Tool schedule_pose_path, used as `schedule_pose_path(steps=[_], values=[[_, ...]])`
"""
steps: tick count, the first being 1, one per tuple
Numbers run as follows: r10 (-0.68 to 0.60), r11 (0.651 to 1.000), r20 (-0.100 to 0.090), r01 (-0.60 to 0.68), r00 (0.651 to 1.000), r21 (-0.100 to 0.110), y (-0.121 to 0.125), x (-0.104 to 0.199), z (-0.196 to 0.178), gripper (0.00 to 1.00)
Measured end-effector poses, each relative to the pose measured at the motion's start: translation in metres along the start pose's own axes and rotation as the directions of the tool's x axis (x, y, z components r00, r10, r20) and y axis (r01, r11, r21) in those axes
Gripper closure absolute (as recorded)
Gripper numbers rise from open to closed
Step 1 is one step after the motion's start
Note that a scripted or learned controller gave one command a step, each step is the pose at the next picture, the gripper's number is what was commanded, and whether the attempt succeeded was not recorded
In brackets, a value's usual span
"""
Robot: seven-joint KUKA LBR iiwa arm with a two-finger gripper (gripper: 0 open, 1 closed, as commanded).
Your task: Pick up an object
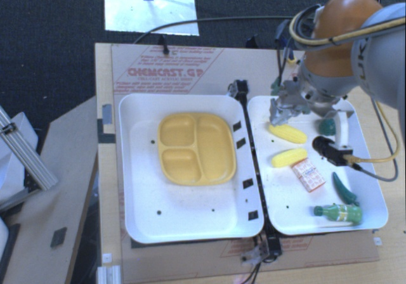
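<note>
Camera view: pincer (pixel 280 113) just above yellow corn (pixel 287 133); its grip state cannot be told.

- The arm (pixel 355 29) is cut off by the right edge.
- A teal object (pixel 327 127) sits partly hidden behind the arm's wrist.

Red lettering reading "CHEMCAST GP" and "CELL CAST ACRYLIC SHEET" runs across the protective-papered acrylic sheet (pixel 166 64) beneath both bins.
</note>
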State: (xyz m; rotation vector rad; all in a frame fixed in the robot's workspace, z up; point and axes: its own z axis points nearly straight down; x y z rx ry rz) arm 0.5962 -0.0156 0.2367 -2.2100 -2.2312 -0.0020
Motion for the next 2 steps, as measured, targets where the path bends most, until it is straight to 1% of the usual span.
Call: schedule_pose_path(steps=[1, 2], values=[[0.001, 1.000, 0.000, -0.001, 1.000, 0.003, -0.024, 0.052, 0.014, 1.00], [0.000, 1.000, 0.000, 0.000, 1.000, 0.003, -0.049, 0.097, 0.023, 1.00]])
